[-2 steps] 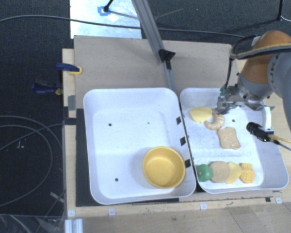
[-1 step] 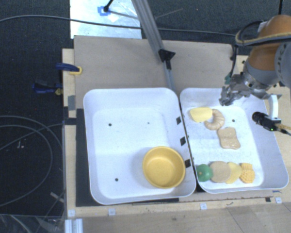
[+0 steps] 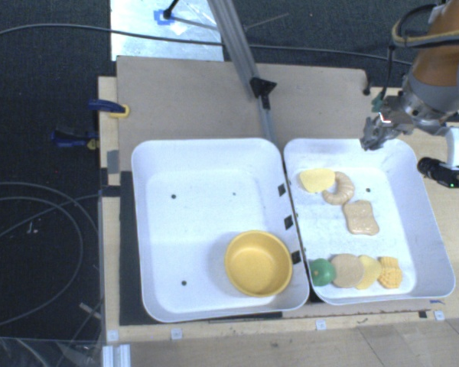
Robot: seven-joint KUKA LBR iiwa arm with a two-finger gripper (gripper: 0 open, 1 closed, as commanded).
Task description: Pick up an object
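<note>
Yellow bowl [image 3: 258, 262] in left bin [image 3: 161, 167], far left of and below pincer. Right bin [image 3: 421, 197] holds yellow slice [image 3: 316, 180], tan curl [image 3: 339, 189], beige cracker [image 3: 361, 219] below-left of pincer; green ball [image 3: 321, 271], tan disc [image 3: 346, 270], yellow pieces [image 3: 379, 273] well below. Pincer [image 3: 373, 139] hovers over right bin's far rim, tips too blurred, cannot tell whether open or closed; nothing visibly held

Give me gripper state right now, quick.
Gripper: cannot be told from this view; it hangs over the far rim of the right bin, with nothing visibly held.
</note>
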